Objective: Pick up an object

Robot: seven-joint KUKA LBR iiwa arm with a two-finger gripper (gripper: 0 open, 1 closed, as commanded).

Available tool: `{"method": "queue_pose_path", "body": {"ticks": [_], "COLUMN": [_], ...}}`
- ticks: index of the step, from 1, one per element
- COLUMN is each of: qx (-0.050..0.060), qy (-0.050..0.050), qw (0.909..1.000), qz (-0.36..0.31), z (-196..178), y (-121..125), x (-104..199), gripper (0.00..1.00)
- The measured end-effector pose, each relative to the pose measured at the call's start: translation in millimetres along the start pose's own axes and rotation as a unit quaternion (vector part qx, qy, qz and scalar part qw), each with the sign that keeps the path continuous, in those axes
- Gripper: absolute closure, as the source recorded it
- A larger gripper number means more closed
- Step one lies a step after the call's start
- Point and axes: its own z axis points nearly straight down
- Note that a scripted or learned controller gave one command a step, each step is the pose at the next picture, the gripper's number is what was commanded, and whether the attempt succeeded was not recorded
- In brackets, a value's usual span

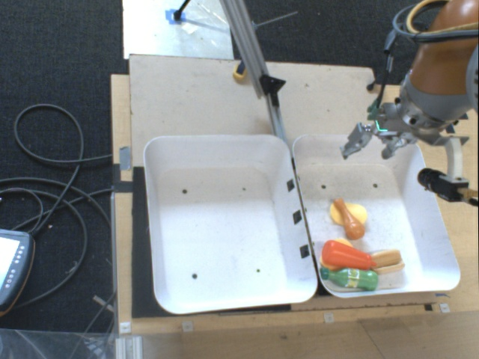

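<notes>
My gripper [372,146] hangs over the back edge of the right bin [434,223], its two fingers spread apart with nothing between them. Well below it in the bin lie an orange drumstick-shaped toy [349,220] on a yellow piece [359,213]. At the front of that bin sit an orange carrot [346,256], a tan hot-dog bun [387,259] and a green bottle [350,278], packed close together. The gripper is apart from all of them.
The left bin [217,223] stands beside the right one, with a shared wall between them. A slanted metal pole [251,47] crosses the board behind the bins. Cables [52,178] and a handheld pendant [11,268] lie on the floor at left.
</notes>
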Motion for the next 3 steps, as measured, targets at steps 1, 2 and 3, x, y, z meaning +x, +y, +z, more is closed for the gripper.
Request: {"method": "queue_pose_path", "body": {"ticks": [1,2,3], "qx": [0.003,0.002,0.003], "qy": [0.000,0.000,0.000], "qw": [1.0000,1.0000,1.0000], "qz": [0.002,0.002,0.002], "z": [58.3,104.7,167.8], "y": [4.5,12.0,10.8], "x": [-6.9,-10.1,-9.4], "gripper": [0.00,0.00,0.00]}}
